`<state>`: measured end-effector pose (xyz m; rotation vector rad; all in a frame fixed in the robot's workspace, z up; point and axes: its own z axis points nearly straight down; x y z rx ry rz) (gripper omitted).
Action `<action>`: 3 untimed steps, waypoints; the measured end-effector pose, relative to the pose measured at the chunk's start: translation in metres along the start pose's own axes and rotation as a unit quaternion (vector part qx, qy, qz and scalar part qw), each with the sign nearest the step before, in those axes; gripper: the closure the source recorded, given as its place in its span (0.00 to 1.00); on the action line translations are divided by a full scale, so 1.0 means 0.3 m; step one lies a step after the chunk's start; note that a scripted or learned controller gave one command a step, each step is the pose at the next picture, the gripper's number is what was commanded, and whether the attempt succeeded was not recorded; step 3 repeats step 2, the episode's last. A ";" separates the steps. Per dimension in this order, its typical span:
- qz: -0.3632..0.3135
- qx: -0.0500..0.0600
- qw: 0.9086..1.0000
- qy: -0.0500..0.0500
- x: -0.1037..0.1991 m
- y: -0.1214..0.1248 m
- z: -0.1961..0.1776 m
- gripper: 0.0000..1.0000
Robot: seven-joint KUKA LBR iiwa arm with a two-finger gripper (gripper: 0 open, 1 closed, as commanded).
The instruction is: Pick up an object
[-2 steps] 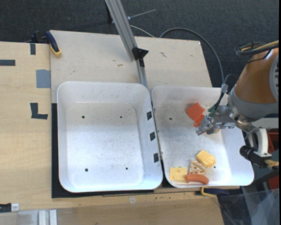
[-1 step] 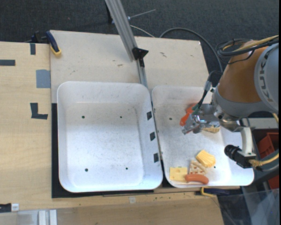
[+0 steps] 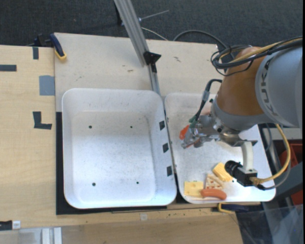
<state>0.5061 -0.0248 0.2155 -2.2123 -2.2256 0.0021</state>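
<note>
hovering gripper [image 3: 192, 140] over rt bin [image 3: 180, 161], orange obj [image 3: 184, 132] beside

Bench surroundings beyond the 2 bins

A slanted metal rail [image 3: 133, 25] crosses the pale board [image 3: 101, 65]; a blue-and-yellow clamp [image 3: 58, 46] grips its far left corner, and grey tape patches [image 3: 47, 84] mark the wooden bench [image 3: 18, 151].
</note>
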 end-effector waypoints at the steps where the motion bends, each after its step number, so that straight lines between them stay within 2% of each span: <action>1: -0.001 -0.001 1.000 0.000 0.191 0.005 -0.045 1.00; 2: -0.001 0.000 1.000 0.000 0.394 -0.021 -0.026 1.00; 3: -0.001 0.000 1.000 0.000 0.394 -0.021 -0.026 1.00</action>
